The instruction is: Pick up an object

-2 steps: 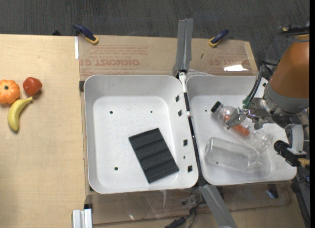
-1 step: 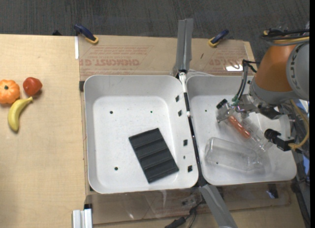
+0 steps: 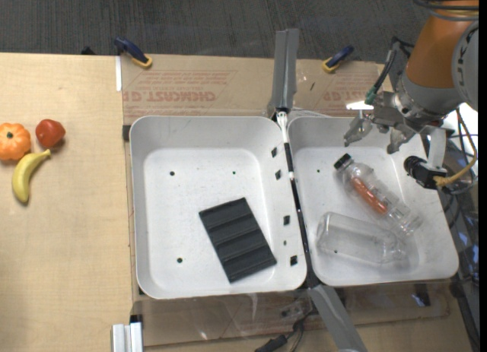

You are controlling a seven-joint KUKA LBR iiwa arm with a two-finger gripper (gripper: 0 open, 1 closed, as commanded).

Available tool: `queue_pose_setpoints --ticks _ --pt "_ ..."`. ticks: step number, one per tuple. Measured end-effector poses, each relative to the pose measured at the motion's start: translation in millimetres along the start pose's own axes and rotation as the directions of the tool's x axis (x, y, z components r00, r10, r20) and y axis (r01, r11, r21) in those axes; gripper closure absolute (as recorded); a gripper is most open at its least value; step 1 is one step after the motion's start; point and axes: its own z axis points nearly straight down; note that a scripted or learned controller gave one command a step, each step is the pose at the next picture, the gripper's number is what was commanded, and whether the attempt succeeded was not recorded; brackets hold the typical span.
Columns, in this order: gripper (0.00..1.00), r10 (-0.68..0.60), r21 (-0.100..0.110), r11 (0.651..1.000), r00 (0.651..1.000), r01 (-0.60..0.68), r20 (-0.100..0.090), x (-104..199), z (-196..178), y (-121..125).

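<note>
Hand (image 3: 374, 136) of the grey arm (image 3: 437, 54) with the orange band: 2 fingers spread apart, nothing held between them, poised over the far edge of the right shallow white bin (image 3: 434, 263), near its back wall.

Right bin, contents, 2 items:
1. Clear plastic bottle with a black cap and an orange-red insert (image 3: 373, 192), laid on its side at a slant, cap toward the back. It is located just in front of and below the hand, apart from it.
2. Clear plastic tumbler-shaped container (image 3: 358, 238), laid on its side, just beside the bottle's base end, toward the front of the bin.

Left shallow white bin (image 3: 163, 153), contents, 1 item: dark grey ribbed rectangular block (image 3: 237, 238), laid flat at a slant near the front right of the bin floor.

Table (image 3: 61, 252), left of the bins, 3 items grouped closely: orange round fruit (image 3: 13, 141), red round fruit (image 3: 49, 132), yellow banana (image 3: 25, 176).

Behind the bins: brown cardboard sheet (image 3: 198, 88), fixed by 2 blue-and-yellow clamps (image 3: 132, 51).
</note>
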Motion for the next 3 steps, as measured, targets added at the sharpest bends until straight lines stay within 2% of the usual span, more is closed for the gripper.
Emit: queue_pose_setpoints --ticks 1,2,3 --pt "0.0 -0.042 0.002 0.999 0.999 0.042 0.0 22 -22 -62" --pt "0.0 0.013 0.001 1.0 1.0 -0.013 -0.001 -43 92 -38" --pt "0.0 -0.136 -0.001 0.991 0.991 0.136 0.0 -59 43 -20"
